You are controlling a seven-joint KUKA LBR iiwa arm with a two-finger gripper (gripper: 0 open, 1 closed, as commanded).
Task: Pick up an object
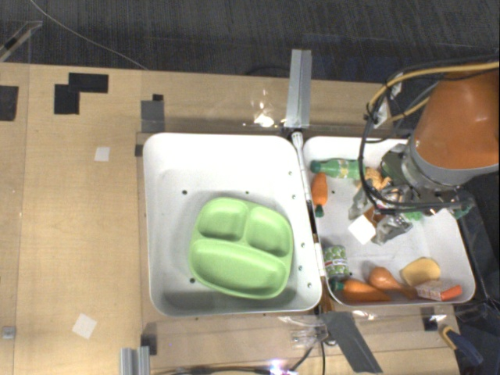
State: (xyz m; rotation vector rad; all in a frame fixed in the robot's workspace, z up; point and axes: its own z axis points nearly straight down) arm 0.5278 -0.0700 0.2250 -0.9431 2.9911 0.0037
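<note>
My gripper [380,219] hangs low over the middle of the right bin [461,244], below the orange-banded wrist. A small white block [362,230] lies right at its left side; whether it is touched or held is not clear. Around it in the same bin are a green bottle [336,166] at the back, an orange carrot [319,190] by the left wall, a green can [336,260], another carrot [362,291] at the front, a brownish piece [388,278], a yellow bread-like piece [420,270] and a red piece [447,292].
The left bin [168,170] holds a green divided plate [242,246]. A metal post [298,88] stands behind the wall between the bins. Cables [375,108] loop from the arm over the right bin's back edge. The arm covers that bin's right rear part.
</note>
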